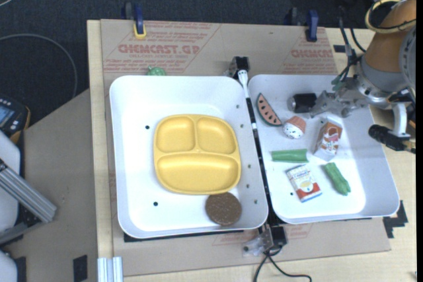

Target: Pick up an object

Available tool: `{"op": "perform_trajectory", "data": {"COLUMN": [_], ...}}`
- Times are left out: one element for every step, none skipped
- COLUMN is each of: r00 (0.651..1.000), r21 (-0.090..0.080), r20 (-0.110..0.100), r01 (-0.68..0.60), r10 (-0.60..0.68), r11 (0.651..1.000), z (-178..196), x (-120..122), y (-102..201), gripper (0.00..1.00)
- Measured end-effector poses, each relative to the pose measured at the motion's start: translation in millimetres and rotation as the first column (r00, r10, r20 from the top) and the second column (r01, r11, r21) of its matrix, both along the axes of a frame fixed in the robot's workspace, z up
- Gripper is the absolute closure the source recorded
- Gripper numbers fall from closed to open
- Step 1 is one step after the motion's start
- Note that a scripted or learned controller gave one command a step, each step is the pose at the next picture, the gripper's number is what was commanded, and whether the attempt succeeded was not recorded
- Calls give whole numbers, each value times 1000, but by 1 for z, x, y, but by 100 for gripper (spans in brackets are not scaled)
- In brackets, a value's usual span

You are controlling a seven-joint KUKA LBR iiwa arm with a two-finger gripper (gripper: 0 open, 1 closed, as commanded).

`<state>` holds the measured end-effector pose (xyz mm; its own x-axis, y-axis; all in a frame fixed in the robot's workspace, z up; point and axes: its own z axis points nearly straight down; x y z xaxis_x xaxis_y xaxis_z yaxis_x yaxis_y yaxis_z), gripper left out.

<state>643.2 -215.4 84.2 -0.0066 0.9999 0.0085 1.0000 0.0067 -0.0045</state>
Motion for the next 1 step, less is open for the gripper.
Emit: {"op": "perform_trajectory", "data": {"r00": [1000], "r21": [-6], "r20": [6], "r01": [2], "r10": [-2], "r11": [1000], "z": [12], "x": [0], "y": [-2], "gripper": [100]}}
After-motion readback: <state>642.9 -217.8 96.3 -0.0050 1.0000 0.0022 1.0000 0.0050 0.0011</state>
